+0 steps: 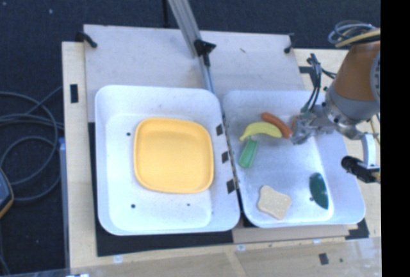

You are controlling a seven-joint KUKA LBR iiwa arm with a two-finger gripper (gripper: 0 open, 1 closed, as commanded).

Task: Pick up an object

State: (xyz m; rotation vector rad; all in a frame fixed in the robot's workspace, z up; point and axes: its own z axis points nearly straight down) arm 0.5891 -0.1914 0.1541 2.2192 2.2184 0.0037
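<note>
Objects for picking lie scattered in the right-hand shallow white bin [333, 160]: a curved yellow toy banana [261, 131] near the top left, with a small reddish-orange sausage [276, 122] touching its upper right end, and a short green cylinder-shaped piece [248, 152] just below the banana. Toward the near edge sits a tan slice of toy bread [273, 202], and to its right a dark teal oval piece [318, 190], well apart from the banana group. Reaching in from the right, the grey arm with its orange band [356, 74] hangs its pincer [301, 129] low over the bin, just beside the sausage's right end. From where I stand I cannot tell how wide its tips are set, nor see anything between them. Over in the left-hand white bin [115, 205] rests a square yellow plastic plate [173, 155], and both bins sit on the pale surface [141, 51].
</note>
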